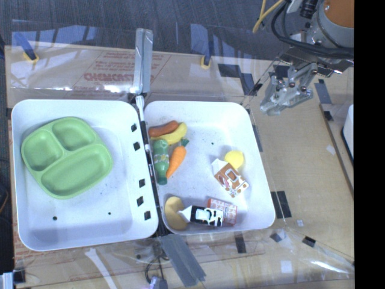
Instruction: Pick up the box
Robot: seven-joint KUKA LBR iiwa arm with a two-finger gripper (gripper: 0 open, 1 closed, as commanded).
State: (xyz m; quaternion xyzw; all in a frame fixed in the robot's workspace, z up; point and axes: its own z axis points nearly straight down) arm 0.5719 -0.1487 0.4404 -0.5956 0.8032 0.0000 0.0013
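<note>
Left bin (pixel 24 233): shallow, white; holds a green divided plate (pixel 66 156) in its upper left part; plate has three compartments, lies flat; a few dark specks on the bare floor below it.

Divider (pixel 143 59): grey upright strip at the far end of the seam between the two bins; black tabs run down the seam.

Right bin (pixel 255 155): shallow, white; touches the left bin along the seam; contents crowd its left and lower parts.

Upper-left cluster: banana (pixel 174 134) with a red-orange sausage-shaped piece (pixel 162 128) just beside it; green bottle-like item (pixel 160 159) below, lying lengthwise near the seam; carrot (pixel 175 160) tilted against it, touching.

Lower edge: tan round disc (pixel 173 212) by the seam; black-and-white bottle (pixel 206 216) lying on its side, touching the disc; a small reddish packet (pixel 224 208) just beside the bottle's right end.

Box (pixel 231 180): orange-and-white carton, right of centre in the right bin; lies flat, turned at a slant; a yellow ball (pixel 234 159) touches its upper corner; untouched, well apart from the gripper.

Gripper (pixel 286 98): outside the bin, above the bench just past the right bin's far right corner; fingers point down toward the bench; whether they are wide or narrow, cannot tell; nothing seen between them.

Arm (pixel 337 5): enters from upper right; orange band visible at the top; cables looped beside it.
</note>
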